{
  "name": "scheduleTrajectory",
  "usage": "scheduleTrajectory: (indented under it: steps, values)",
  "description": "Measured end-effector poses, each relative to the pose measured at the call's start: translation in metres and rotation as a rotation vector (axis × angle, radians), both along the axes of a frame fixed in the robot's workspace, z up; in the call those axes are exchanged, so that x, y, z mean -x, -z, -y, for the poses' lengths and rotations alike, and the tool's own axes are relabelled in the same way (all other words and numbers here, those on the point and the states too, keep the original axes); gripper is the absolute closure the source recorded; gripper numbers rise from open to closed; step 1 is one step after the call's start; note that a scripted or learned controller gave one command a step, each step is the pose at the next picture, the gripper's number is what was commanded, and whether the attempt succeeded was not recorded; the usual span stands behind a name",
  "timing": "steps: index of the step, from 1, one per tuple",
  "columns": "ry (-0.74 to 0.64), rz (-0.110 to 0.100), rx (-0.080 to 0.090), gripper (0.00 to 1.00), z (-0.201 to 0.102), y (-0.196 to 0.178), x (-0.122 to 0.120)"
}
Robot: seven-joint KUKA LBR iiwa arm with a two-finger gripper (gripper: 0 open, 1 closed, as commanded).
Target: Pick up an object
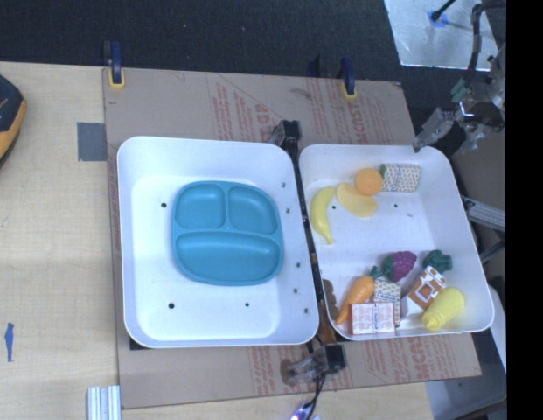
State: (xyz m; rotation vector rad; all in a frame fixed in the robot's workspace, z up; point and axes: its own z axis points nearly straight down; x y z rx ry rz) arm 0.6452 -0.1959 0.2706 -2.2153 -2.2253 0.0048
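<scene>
Gripper [446,128] hangs beyond the right bin's [446,234] far right corner; whether its fingers are spread cannot be told. Toys crowd the bin's near edge, a banana [322,213] lying far-left. Risk: a descent into the cluster could nudge neighbours and miss.

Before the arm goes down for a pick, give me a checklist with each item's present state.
1. Gripper position: above the far right corner of the right bin, not over any object. Not ok.
2. Fingers open for a grasp: cannot tell.
3. Objects available in the right bin: banana, orange ball, carrot, yellow bottle and more. Ok.
4. An isolated target: the banana lies with bare floor around most of it. Ok.
5. Near cluster: carrot, boxes and grapes are crowded together. Not ok for a clean grasp.
6. Left bin holds a blue tray, well apart. Ok.
</scene>
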Motion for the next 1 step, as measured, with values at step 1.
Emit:
scheduleTrajectory:
  steps: [1]
  values:
    - [0.001, -0.017, -0.006, 0.00, -0.0337, 0.1545, 0.0386]
